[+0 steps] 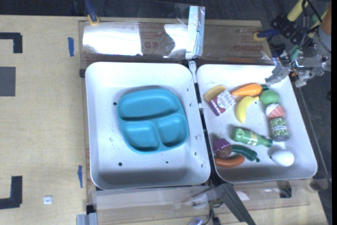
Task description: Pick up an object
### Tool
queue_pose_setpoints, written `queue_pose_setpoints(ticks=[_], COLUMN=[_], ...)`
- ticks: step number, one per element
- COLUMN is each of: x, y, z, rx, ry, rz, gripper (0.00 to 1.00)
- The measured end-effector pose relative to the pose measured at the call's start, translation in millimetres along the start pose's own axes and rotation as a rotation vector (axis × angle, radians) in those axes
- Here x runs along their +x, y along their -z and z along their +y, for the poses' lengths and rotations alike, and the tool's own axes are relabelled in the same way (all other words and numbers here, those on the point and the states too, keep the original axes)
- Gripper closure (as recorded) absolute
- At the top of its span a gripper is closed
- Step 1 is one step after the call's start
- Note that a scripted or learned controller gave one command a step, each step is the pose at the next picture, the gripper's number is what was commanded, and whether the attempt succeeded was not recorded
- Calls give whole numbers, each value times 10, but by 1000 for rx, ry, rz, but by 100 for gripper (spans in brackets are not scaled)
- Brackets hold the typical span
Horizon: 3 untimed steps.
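Two shallow white bins are seen side by side on the wooden bench (42,113). The right-hand white bin (308,134) carries the pickable toy foods, among them an orange plastic carrot (246,90), a yellow plastic banana (242,108) and a white plastic egg (282,157); the left-hand white bin (100,87) carries a blue divided plastic tray (152,118). The end effector (288,72) is poised at the right bin's two o'clock corner, presumably ahead of a descent. Whether it is wide or narrow cannot be told. Nothing is seen held.
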<state>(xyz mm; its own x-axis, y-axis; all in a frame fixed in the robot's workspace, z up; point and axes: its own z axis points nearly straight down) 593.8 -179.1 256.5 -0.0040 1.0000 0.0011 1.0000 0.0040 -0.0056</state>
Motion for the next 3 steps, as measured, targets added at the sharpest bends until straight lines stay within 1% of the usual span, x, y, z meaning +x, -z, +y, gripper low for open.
queue_pose_setpoints(ticks=[1,2,3], x=[257,321,319], y=[-1004,-1712,-1630], z=[44,171,185], rx=[5,-9,-9], ry=[-62,-149,-147], rz=[1,-1,-1], gripper=[0,0,100])
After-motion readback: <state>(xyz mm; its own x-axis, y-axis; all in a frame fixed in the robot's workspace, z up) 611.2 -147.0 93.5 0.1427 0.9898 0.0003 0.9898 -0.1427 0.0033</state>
